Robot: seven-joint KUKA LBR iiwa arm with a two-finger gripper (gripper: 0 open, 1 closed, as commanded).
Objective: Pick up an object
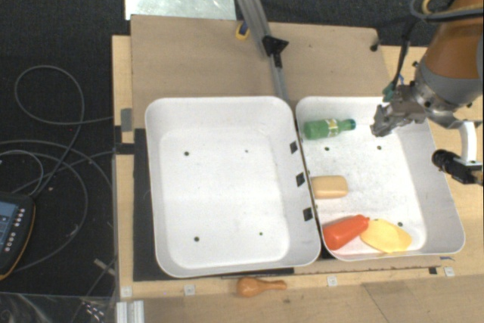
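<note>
The right bin (431,185) holds a green bottle (328,128) lying on its side near the back, a tan block (330,187) at its left wall, and a red piece (345,230) touching a yellow piece (386,235) at the front. My gripper (383,123) hangs over the back right of this bin, to the right of the green bottle and apart from it. Nothing shows between its fingers.
The left bin (223,185) stands beside the right one, with black clips along the shared wall. An orange-brown pear-shaped object (259,285) lies on the bench in front of the bins. A grey pole (253,7) slants across the back. Cables lie on the floor at left.
</note>
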